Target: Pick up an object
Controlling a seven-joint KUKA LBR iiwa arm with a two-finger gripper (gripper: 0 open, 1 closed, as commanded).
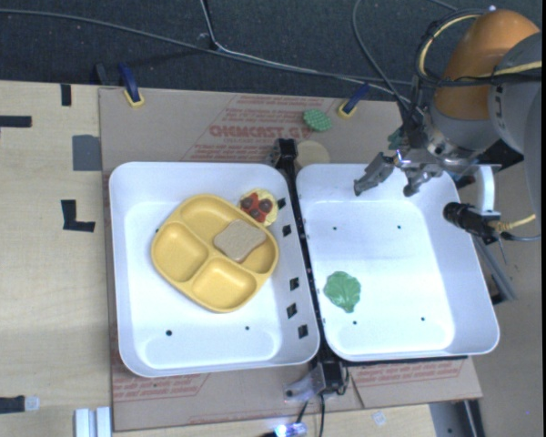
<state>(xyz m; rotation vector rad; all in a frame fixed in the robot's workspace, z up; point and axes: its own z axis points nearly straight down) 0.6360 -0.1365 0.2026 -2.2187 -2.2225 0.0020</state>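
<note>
Yellow tray beside green piece

Small green leafy piece, ruffled at the edges, lying flat on the floor of the right bin, toward its near left part. Flat tan square like a slice of bread, resting in the yellow divided tray in the left bin. Red berry cluster at the tray's far right edge.
</note>
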